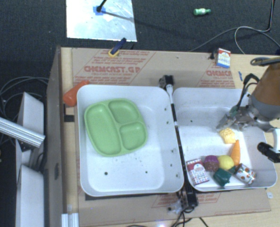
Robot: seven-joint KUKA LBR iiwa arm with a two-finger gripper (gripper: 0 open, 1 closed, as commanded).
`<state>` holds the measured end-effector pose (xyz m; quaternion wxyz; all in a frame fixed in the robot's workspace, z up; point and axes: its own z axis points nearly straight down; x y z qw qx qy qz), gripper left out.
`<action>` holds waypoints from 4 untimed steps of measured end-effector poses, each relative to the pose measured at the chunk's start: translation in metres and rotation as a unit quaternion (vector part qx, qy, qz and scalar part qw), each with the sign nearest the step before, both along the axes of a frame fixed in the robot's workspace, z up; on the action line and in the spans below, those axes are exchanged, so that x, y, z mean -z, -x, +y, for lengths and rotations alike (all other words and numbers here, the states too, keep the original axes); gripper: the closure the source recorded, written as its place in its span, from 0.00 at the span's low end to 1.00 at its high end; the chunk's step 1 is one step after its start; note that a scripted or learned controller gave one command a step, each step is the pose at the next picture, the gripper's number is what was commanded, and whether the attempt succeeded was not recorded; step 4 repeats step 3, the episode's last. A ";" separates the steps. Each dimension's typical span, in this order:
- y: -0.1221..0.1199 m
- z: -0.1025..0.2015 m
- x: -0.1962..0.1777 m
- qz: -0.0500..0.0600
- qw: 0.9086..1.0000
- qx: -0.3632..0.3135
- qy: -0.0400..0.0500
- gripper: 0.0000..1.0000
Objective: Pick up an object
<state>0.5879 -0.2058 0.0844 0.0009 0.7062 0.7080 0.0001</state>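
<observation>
Bench [144, 63] carries two white bins side by side. Left bin [102, 174] holds a green divided plate [115, 126], sitting left of centre. Right bin [196, 108] has the loose items bunched in its near-right corner. Arm [274, 91] comes in from the right, orange band above the wrist, low over the right side of the right bin. Gripper [234, 121] is just above a pale yellow block [228, 135]; can't tell finger state or whether they touch it. Nearer than the block: orange carrot-shaped piece [235, 151], small red-and-white carton [198, 171], dark red round item [211, 163], yellow round item [226, 161], dark green block [222, 177], small red-white packet [245, 174] at far right of the cluster.
</observation>
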 end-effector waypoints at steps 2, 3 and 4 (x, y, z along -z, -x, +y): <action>-0.029 0.078 -0.041 -0.001 1.000 0.000 0.000 1.00; -0.028 0.153 -0.101 -0.001 1.000 -0.001 -0.001 1.00; -0.028 0.153 -0.101 -0.001 1.000 -0.001 -0.001 1.00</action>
